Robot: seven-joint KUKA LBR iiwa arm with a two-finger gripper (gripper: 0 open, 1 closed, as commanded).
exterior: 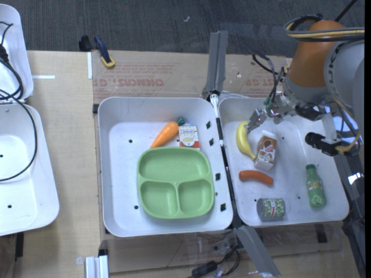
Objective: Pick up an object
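Note:
My gripper (264,118) hangs over the back of the right bin (330,213), open, with nothing between its fingers. Just below it lie a yellow banana (244,139) and a small brown carton (266,152); the left fingertip (255,121) is close above the banana's top end. Further forward in the same bin are an orange-red sausage (255,177), a green can (271,208) on its side and a green bottle (315,185). The left bin (113,155) holds a carrot (165,133), a small juice box (188,135) and a green divided plate (175,182).
A raised divider (220,149) separates the two bins. The arm's grey body and cables (336,97) cover the right bin's back right corner. A white tray (23,172) with a black cable lies at the far left of the bench.

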